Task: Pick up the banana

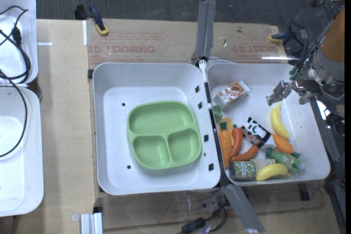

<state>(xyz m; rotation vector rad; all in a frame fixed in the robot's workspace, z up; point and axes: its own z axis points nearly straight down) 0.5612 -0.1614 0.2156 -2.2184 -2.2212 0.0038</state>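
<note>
A yellow banana point(278, 122) lies in the right bin point(312, 172), near its right wall, pointing up and down. A second yellow banana point(272, 171) rests at the bin's front edge. My gripper point(289, 97) hangs over the upper right part of that bin, just above the first banana's top end. Its fingers point(276, 95) are spread open with nothing between them.
The right bin also holds a small carton point(231, 92), a black-and-white pack point(256, 130), carrots point(226, 141), a green bottle point(283, 158) and a can point(244, 169). A green divided plate point(164, 134) sits in the left bin point(104, 118). The metal divider point(205, 30) rises between the bins.
</note>
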